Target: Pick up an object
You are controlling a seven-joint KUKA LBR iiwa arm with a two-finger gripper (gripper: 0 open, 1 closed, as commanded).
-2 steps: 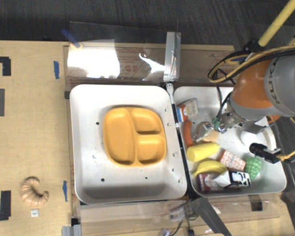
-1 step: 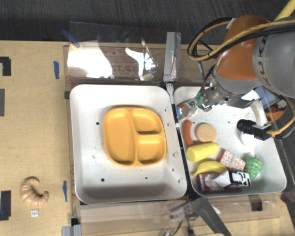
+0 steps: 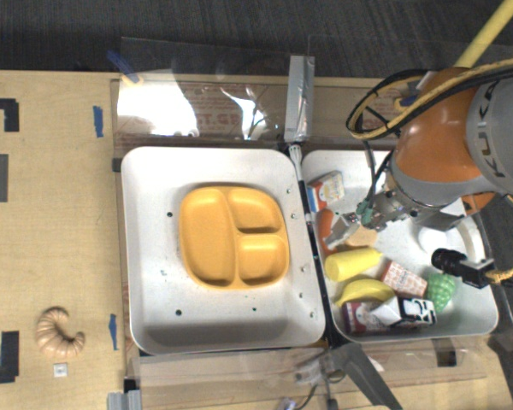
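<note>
My gripper (image 3: 352,225) hangs over the left part of the right bin (image 3: 479,314), just above a heap of objects. Right below it lies a yellow block (image 3: 352,263), and a yellow banana (image 3: 365,291) sits under that. A small orange-red piece (image 3: 325,222) lies to the gripper's left, and a white-and-red packet (image 3: 328,186) sits behind it. A pink patterned box (image 3: 403,278), a black-and-white box (image 3: 415,309) and a green ball (image 3: 443,290) fill the front right of the bin. I see nothing between the fingers.
The left bin (image 3: 154,229) holds a yellow divided tray (image 3: 233,234). A croissant-like toy (image 3: 58,331) lies on the bench at the front left. Black and yellow cables (image 3: 385,101) loop above the right bin beside the orange wrist band (image 3: 436,143).
</note>
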